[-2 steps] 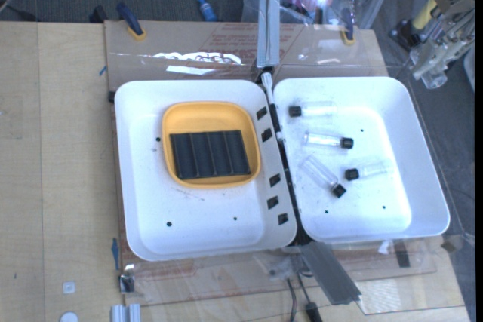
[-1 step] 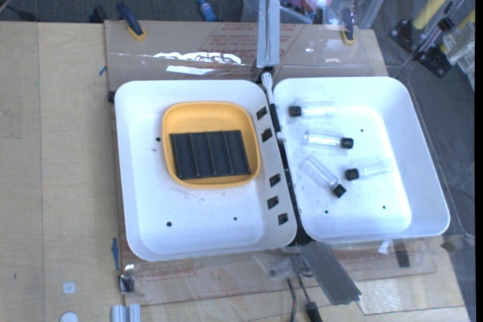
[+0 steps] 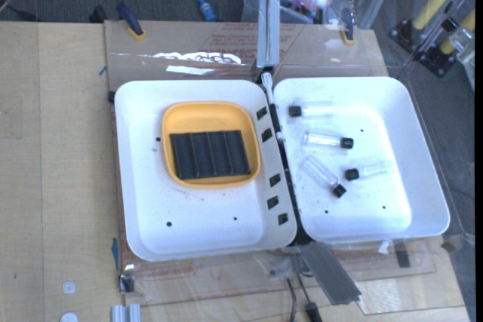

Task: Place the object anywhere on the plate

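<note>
Plainly, you have two bins to mind: the left white bin (image 3: 143, 230) and the right white bin (image 3: 423, 215), touching along the centre seam.

In the left bin, toward 12 o'clock, lies the yellow plate (image 3: 207, 111), and most of its floor is covered by a dark ribbed block (image 3: 209, 154). Only a narrow yellow margin is bare around it.

The objects to move sit in the right bin: four clear vials with black caps, all lying on their sides.
- One vial (image 3: 313, 111) lies at 11 o'clock in that bin.
- A second vial (image 3: 326, 139) lies just below it, near the centre.
- A third vial (image 3: 321, 173) lies slanted at about 8 o'clock.
- A fourth vial (image 3: 370, 171) lies close beside the third, their caps near each other but apart.

None is on the plate yet, so I judge the task not begun.

Watch for these risks:
- The vials are round, smooth and transparent, so a pinch across one could squirt it sideways or close on nothing.
- Reaching for the two neighbours at the lower centre could nudge the wrong one.
- A vial released onto the ribbed block may roll along a groove, or off the plate's shallow rim into the bin.
</note>
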You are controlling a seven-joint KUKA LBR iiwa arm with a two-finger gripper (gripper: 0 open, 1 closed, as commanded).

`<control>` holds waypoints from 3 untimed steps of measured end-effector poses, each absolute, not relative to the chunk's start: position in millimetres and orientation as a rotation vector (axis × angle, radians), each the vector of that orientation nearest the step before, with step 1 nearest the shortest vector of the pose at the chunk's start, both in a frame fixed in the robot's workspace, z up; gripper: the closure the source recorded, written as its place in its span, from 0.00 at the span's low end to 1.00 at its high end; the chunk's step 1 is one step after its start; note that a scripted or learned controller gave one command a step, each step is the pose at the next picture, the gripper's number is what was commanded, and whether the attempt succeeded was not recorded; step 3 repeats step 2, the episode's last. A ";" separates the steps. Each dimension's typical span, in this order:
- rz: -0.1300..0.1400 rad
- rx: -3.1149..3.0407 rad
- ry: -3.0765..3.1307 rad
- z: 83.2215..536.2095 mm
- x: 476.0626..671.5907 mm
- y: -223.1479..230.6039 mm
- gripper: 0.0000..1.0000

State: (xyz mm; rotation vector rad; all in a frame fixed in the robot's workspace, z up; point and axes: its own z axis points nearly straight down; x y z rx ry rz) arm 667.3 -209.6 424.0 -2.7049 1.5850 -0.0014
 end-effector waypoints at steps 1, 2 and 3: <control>-0.002 -2.811 1.388 435.2 667.9 -210.8 1.00; -0.005 -2.920 1.148 434.8 668.4 -209.6 1.00; -0.005 -2.920 1.148 434.8 668.4 -209.6 1.00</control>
